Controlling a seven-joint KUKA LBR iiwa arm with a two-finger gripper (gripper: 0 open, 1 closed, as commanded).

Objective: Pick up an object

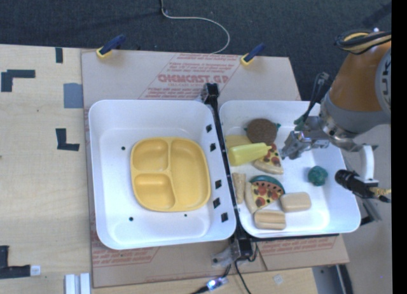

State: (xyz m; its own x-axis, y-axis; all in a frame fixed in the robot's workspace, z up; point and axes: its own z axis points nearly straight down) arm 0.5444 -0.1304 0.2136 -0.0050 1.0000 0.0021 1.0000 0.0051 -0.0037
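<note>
Nearest the camera, right bin (331,223): two tan bread-like blocks (296,202), a pizza slice (266,192), a small green ball (317,174). All look like light, stiff plastic toys (the ball likely to roll off the pads; the blocks offer flat sides to pinch). Further back, a yellow wedge (248,153) and a brown round piece (261,130). The gripper (294,144) hangs low beside the wedge; its opening can't be read. Left bin (108,178): yellow divided plate (170,174).

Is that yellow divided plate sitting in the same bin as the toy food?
No, the yellow plate lies by itself in the left bin, while the toy food is in the right bin.
</note>
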